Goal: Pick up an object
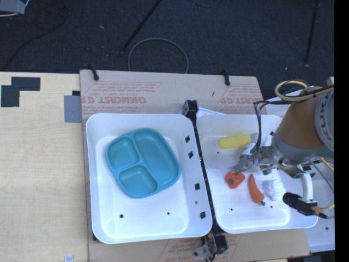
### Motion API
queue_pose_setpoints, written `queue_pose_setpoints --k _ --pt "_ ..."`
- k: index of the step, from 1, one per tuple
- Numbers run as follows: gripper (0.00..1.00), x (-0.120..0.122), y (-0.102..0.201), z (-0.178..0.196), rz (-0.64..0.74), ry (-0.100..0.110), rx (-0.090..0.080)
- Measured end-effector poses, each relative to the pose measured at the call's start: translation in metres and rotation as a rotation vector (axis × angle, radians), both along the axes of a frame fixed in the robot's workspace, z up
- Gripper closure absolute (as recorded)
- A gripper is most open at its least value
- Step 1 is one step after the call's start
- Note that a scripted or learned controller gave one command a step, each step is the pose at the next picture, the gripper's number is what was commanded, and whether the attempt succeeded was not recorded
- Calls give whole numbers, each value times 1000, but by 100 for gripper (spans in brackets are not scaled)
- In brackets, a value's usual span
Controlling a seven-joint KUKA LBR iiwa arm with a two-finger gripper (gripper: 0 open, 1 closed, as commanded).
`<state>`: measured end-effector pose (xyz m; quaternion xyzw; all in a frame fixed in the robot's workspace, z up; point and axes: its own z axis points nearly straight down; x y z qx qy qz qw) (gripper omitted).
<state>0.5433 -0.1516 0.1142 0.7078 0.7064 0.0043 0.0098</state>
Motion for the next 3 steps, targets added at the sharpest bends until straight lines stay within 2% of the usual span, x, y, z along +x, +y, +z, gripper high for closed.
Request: queue_pose_setpoints --k 1,2,3 --pt "100 -2 0 6 -6 8 3" --pt "100 0 4 68 3 18 8" --pt "100 1 3 116 3 17 7"
